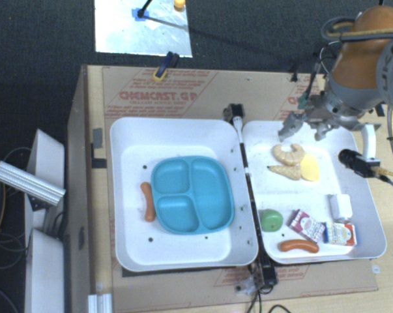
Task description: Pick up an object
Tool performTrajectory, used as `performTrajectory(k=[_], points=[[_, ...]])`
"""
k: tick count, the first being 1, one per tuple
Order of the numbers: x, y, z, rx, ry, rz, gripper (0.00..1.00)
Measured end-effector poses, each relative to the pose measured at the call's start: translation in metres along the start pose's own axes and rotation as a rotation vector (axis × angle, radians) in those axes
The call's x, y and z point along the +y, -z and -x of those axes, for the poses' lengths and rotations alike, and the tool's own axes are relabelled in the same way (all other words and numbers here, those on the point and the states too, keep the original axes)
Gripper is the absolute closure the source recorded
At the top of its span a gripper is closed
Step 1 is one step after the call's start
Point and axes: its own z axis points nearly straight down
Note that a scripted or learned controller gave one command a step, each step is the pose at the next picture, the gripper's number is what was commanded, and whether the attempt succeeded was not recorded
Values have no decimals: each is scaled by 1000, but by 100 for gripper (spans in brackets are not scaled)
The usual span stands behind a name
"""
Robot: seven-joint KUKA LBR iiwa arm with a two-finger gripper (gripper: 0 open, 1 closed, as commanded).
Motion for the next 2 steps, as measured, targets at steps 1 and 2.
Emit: performTrajectory(k=[1, 2], points=[[2, -82, 42, -1, -2, -3, 0], [-12, -111, 41, 0, -2, -2, 0]])
